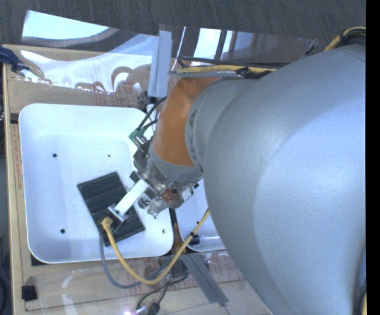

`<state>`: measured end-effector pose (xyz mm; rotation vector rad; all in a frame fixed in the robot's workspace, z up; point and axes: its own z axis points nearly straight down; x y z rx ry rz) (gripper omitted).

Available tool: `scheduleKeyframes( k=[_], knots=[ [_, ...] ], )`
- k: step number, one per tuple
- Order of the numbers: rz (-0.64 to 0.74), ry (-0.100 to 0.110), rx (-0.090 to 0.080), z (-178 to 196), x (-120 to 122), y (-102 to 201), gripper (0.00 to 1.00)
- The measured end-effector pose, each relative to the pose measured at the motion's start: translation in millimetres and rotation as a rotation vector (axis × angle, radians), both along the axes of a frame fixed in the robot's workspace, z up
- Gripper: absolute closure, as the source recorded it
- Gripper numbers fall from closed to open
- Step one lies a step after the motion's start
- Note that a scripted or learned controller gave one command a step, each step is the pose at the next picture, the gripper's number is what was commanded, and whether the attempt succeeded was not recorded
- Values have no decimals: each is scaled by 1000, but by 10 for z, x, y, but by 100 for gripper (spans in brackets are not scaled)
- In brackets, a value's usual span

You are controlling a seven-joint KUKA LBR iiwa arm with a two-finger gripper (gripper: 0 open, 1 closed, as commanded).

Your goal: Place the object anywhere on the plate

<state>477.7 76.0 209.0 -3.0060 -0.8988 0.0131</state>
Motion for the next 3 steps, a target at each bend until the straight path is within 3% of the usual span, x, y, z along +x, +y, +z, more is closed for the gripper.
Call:
scheduleKeyframes(
  k=[1, 2, 3],
  knots=[
    [75, 6, -1, -642, -48, 635, 100],
    [-375, -8, -3, -32, -14, 1248, 100],
    [-112, -5, 7, -613, 25, 1429, 100]
  ],
)
